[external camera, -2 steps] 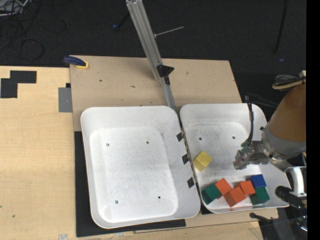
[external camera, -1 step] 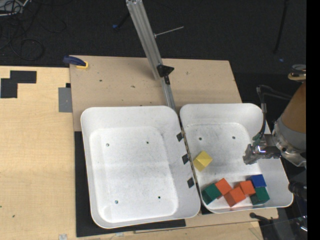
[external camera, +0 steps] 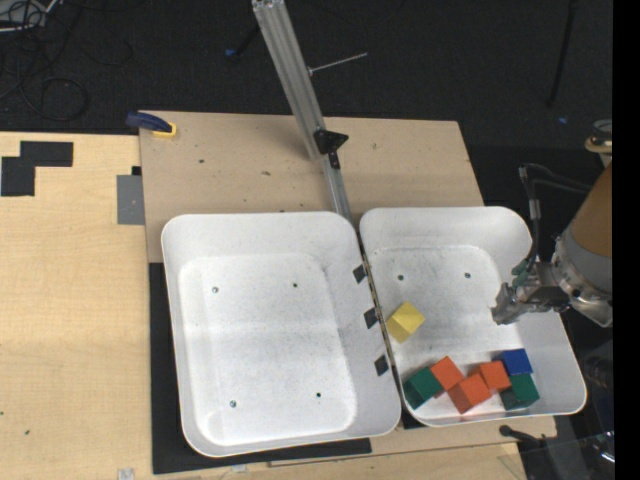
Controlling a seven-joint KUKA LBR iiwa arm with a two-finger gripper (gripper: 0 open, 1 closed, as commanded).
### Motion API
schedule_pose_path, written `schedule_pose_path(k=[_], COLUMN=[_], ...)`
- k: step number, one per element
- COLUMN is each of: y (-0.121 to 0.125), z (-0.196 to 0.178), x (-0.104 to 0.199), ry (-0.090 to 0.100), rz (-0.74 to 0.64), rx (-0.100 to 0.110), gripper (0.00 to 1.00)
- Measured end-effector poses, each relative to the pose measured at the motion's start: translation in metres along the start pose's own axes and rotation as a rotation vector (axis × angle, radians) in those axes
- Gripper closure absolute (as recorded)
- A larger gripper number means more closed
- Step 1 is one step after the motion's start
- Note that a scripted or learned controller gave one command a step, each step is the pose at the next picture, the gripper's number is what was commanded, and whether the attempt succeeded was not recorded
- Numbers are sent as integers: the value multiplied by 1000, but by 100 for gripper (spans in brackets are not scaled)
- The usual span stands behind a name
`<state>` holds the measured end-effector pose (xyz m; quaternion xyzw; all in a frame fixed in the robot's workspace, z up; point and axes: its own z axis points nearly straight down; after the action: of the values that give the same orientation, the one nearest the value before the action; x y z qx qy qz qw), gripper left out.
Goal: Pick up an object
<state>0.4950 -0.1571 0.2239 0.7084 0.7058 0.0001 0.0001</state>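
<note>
A light wooden bench point(external camera: 60, 298) carries two shallow white bins side by side, with a raised brown board point(external camera: 250, 163) behind them. A blue-and-yellow clamp point(external camera: 152, 123) sits at the board's far left corner, and a slanted aluminium rail point(external camera: 290, 63) runs down to the seam between the bins.

The left bin point(external camera: 265, 333) offers a broad flat floor, bare white from rim to rim. Three black clips point(external camera: 368, 317) mark the shared edge.

In the right bin point(external camera: 450, 238), a yellow cube point(external camera: 406, 321) lies alone near the left wall, just beside the clips, with open floor on its far and right sides. Along the near edge the other blocks crowd together: a green block point(external camera: 422, 385), an orange block point(external camera: 447, 372), a larger orange block point(external camera: 468, 393), a third orange block point(external camera: 494, 375), a blue cube point(external camera: 516, 361) and a dark green block point(external camera: 520, 395), most touching a neighbour and the last pressed toward the near right corner.

The gripper point(external camera: 508, 306) hangs over the bin's right side, above the cluster and apart from it, nothing visible between its fingers; how far they are spread cannot be told.
</note>
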Motion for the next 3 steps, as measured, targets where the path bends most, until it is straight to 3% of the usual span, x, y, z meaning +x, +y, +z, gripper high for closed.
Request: schedule_pose_path(k=[3], y=[55], z=[-2], x=[154], ry=[2], rz=[-8], rx=[3], gripper=[100])
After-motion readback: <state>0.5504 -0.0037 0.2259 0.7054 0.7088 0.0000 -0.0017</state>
